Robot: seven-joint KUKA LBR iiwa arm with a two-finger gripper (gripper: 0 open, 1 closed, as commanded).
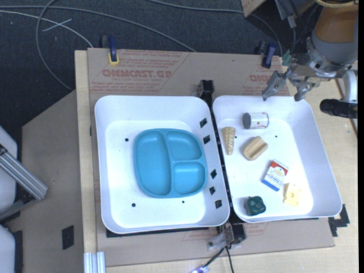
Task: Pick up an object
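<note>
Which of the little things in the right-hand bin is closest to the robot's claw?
The small white can with a grey end, lying on its side at the bin's far end, just below the gripper. The cone, bread, box, cheese and green piece lie farther away.

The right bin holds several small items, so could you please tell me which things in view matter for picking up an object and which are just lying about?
For the job: gripper, open; can; cone; bread roll; small box; cheese wedge; green object.

Lying about: blue divided plate; blue clamp; cables.

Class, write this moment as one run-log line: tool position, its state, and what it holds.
tool: above far edge of right bin | state: open | holding: nothing | nearest item: small can | pick: not yet done
</note>
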